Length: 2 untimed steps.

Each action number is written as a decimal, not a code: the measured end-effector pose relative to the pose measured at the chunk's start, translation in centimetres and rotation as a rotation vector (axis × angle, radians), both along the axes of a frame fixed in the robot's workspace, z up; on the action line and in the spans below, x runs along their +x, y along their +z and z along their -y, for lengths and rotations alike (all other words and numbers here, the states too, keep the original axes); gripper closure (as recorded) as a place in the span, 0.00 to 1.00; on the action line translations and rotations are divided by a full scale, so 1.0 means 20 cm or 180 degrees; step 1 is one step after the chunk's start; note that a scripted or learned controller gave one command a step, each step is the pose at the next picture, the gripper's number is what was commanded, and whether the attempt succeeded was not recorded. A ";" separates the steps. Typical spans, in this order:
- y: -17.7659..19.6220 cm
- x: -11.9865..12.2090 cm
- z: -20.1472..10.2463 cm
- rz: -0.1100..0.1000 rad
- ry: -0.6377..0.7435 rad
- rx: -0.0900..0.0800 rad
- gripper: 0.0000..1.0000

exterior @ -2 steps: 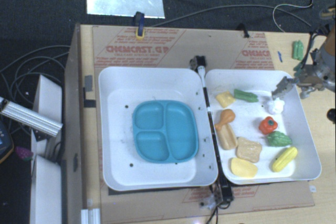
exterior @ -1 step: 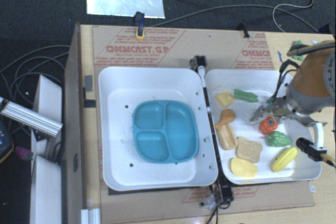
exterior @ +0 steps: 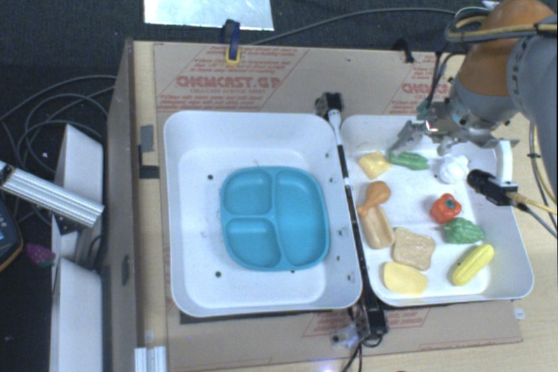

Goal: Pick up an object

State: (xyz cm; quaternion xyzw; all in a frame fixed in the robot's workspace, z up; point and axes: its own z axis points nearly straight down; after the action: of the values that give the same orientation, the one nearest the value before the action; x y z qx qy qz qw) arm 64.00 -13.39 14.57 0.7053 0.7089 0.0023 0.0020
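My gripper hovers over the far part of the right bin. It is open, with its fingers spread and nothing between them. Just below its left finger lies a green pea pod, and a white crumpled piece lies under its right finger. A yellow wedge sits to the left of the pod. Nearer the front are a drumstick, a red pepper, a green broccoli, a bread roll, a toast slice, a corn cob and a pale yellow piece.
The left bin holds a blue divided plate. A ridge where the two bins meet runs between them. Cardboard lines the bench behind the bins, and cables trail at the left.
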 end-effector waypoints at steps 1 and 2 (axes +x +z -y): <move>-0.31 -0.17 -0.23 -0.0020 -0.0001 0.0001 0.00; -0.31 -0.29 -0.25 -0.0018 -0.0012 -0.0001 0.00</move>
State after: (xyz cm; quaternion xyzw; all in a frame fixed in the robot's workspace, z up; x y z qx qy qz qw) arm 58.28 -8.42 8.43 0.7066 0.7076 0.0001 0.0001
